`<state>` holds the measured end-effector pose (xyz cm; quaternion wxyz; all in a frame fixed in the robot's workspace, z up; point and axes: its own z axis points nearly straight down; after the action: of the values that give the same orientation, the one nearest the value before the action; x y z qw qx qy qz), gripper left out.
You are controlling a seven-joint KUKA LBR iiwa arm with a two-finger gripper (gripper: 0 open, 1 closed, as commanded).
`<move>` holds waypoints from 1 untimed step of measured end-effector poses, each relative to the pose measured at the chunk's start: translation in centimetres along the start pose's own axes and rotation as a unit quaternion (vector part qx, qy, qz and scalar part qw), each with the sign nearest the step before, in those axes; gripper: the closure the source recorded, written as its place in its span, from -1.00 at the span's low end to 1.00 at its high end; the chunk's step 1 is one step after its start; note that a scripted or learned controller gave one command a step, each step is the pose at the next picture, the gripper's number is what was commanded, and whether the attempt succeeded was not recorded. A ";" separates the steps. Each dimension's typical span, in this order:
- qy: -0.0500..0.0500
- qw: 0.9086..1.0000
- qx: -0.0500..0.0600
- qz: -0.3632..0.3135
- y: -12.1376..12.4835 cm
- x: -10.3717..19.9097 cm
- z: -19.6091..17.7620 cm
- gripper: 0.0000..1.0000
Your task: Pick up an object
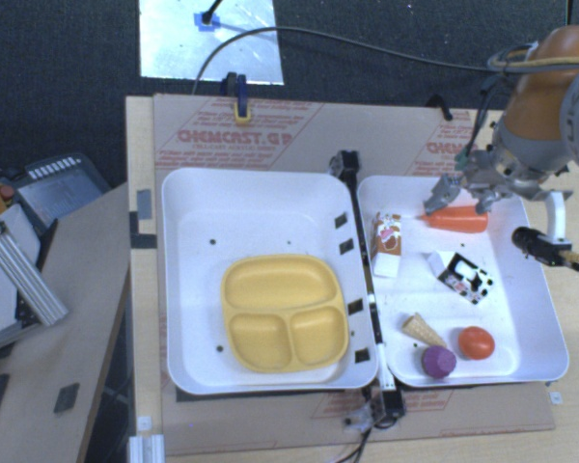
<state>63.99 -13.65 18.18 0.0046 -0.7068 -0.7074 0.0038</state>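
While the gripper (463, 197) hovers with fingers spread just above the orange carrot (456, 220) in the right bin (540, 297), it should descend straddling the carrot's width before closing.

Gripper (460, 197) over orange carrot (455, 220), right bin (540, 287)

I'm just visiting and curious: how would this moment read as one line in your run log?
gripper: open, over carrot in right bin | held: nothing | left bin: yellow tray
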 end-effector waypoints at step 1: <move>-0.001 1.000 -0.007 -0.001 0.3 0.0 -0.9 -1.00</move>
<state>64.29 -13.64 19.05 -0.0007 -0.7061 -0.7081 -0.0004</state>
